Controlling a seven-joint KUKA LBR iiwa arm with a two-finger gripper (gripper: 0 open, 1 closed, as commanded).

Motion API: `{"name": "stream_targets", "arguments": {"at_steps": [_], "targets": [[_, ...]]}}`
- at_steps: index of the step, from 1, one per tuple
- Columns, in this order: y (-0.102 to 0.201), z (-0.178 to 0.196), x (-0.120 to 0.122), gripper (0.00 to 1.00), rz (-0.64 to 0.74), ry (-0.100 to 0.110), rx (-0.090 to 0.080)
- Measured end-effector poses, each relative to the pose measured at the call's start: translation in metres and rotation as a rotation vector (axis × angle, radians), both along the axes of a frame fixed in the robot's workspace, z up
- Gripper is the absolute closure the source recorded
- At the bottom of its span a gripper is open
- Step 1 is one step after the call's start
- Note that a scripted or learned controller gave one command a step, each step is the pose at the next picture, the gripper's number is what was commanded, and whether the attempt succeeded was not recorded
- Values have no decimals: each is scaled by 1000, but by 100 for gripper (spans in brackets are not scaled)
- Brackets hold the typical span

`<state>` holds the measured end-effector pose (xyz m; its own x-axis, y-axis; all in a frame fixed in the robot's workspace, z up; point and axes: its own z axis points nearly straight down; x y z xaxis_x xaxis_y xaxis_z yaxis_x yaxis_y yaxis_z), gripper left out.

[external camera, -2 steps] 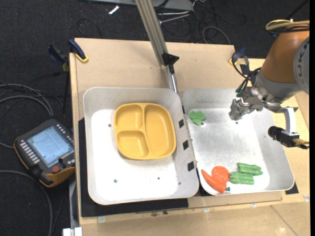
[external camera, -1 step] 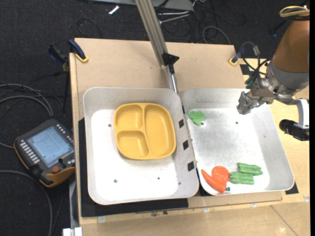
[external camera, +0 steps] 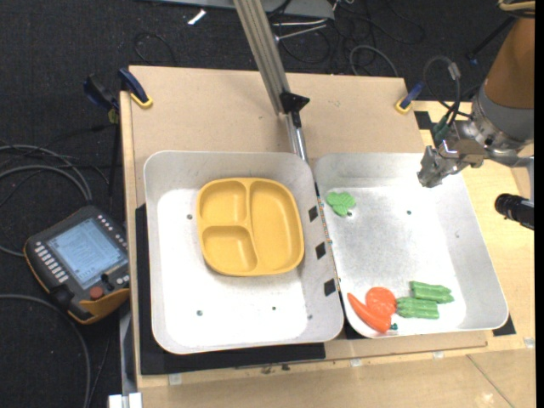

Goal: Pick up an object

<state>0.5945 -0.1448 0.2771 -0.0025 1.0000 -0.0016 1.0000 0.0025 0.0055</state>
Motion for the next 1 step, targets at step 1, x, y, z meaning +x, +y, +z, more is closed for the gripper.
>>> {"name": "stream_targets", "arguments": {"at_steps": [1], "targets": [[50,1,7,100,5,4,3]]}}
